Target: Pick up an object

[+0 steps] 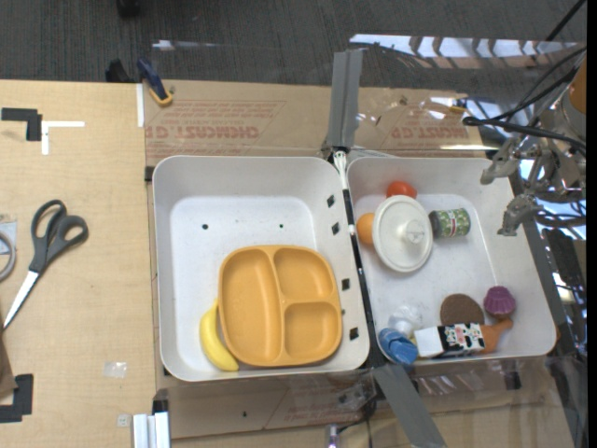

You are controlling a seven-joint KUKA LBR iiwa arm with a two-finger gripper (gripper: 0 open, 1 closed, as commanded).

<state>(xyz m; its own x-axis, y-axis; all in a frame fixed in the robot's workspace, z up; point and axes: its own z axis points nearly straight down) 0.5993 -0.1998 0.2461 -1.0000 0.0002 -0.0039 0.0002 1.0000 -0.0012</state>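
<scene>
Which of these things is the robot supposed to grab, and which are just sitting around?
Could be picked up:
white lid
green can
purple cup
yellow tray
banana

Just lying about:
scissors on the bench
clamp on the cardboard

The pale wooden bench (84, 278) carries two shallow white plastic bins side by side, the left bin (177, 213) and the right bin (522, 278). Grey-handled scissors (42, 245) lie near its left edge. Brown printed cardboard (233, 119), seemingly flat, lies behind the bins.
</scene>
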